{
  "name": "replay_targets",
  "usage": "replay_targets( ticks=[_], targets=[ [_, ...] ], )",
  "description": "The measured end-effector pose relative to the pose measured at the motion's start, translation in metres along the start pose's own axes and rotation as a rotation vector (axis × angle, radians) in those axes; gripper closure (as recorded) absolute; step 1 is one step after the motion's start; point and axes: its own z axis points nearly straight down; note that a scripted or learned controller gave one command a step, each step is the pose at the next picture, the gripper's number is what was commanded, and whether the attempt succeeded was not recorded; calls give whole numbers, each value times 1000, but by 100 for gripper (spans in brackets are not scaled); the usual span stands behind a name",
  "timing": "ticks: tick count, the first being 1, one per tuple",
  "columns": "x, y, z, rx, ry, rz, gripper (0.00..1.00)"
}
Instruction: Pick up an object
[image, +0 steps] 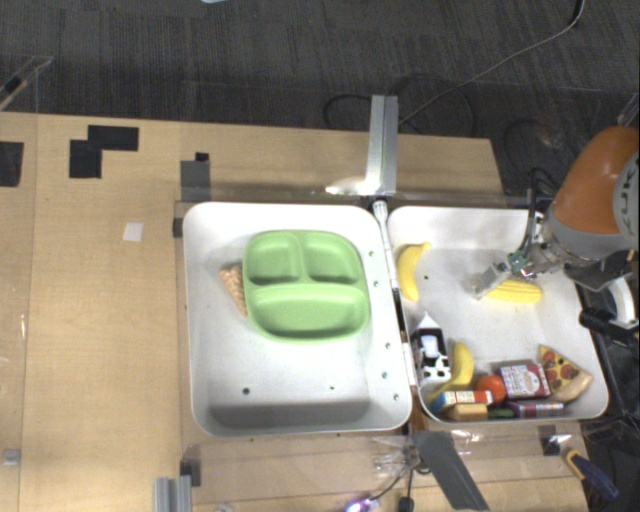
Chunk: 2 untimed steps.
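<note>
Two white bins sit side by side: the left bin (215, 330) holds a green divided plate (303, 283), and the gripper (500, 277) hovers beside a corn cob (517, 292) in the right bin (470, 235).

We see the rounded grey robot arm (600, 225) with a broad, glossy orange band (598, 180) wrapped above its wrist, the orange shell bulging like a dome. Below the band we make out a pale grey collar, then darker grey and black parts. At the end sits the small silver metal two-finger gripper (497, 280), with a tiny green and red spot near its base.
</note>
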Motion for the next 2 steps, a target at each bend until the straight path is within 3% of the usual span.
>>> replay_targets(
  ticks=[1, 2],
  targets=[
    [0, 4, -13, -10, -3, 0, 100],
    [39, 44, -92, 2, 2, 39, 100]
  ],
)
